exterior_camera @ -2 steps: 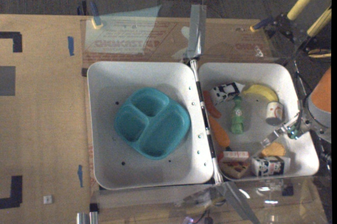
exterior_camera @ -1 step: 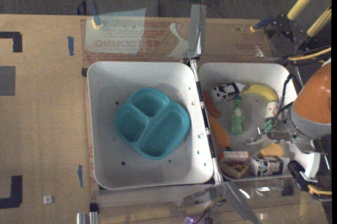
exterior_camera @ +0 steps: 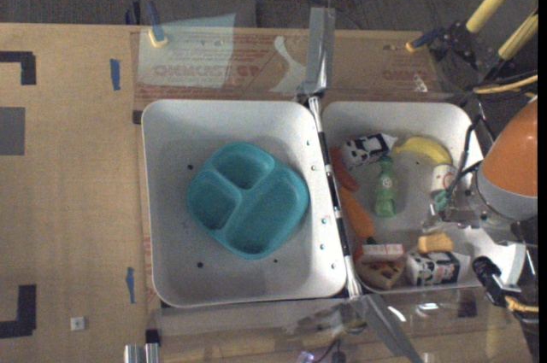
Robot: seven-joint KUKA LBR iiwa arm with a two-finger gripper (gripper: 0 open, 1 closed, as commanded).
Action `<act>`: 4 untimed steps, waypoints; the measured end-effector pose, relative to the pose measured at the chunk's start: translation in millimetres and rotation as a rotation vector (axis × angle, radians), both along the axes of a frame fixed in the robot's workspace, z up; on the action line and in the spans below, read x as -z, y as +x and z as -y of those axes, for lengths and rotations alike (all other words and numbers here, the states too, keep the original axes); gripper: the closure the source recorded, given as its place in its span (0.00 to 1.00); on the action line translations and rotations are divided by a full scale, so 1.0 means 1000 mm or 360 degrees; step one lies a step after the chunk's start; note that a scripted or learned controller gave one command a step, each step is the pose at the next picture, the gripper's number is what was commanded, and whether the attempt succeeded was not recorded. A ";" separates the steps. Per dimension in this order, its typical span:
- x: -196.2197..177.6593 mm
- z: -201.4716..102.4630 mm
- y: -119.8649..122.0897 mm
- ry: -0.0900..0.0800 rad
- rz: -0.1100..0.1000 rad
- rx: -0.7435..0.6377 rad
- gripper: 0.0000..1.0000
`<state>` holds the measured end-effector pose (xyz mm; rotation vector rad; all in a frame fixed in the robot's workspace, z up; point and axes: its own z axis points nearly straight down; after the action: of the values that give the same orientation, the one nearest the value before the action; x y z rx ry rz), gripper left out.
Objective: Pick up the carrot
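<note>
We see the carrot (exterior_camera: 353, 206) along the right bin's (exterior_camera: 457, 115) 9 o'clock wall. End effector (exterior_camera: 444, 212) state: can't tell. Risk: wall and green bottle (exterior_camera: 385, 189) crowd it, so it may slip.

The bins (exterior_camera: 162, 182) look like smooth white plastic with a faint sheen. In the left one, the teal tray (exterior_camera: 248, 197) is matt plastic. Right of the tray, the carrot (exterior_camera: 355, 207) is smooth orange, the bottle (exterior_camera: 386, 189) glossy green plastic and the banana (exterior_camera: 425, 149) smooth yellow. The bench (exterior_camera: 68, 207) around the bins looks like matt brown board with dull blue tape (exterior_camera: 114, 74).
</note>
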<state>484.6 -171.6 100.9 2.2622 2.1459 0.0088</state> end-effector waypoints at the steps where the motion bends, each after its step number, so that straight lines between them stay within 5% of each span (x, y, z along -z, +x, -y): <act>1: 0.001 0.000 0.000 0.0001 -0.0003 0.0000 0.00; 2: 0.011 0.001 -0.001 0.0020 -0.0008 0.0352 0.00; 3: 0.000 0.006 -0.001 0.0006 -0.0001 0.0359 1.00; 4: 0.000 0.006 -0.002 0.0007 -0.0002 0.0359 0.00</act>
<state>483.1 -177.3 100.4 2.4921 1.8799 0.0074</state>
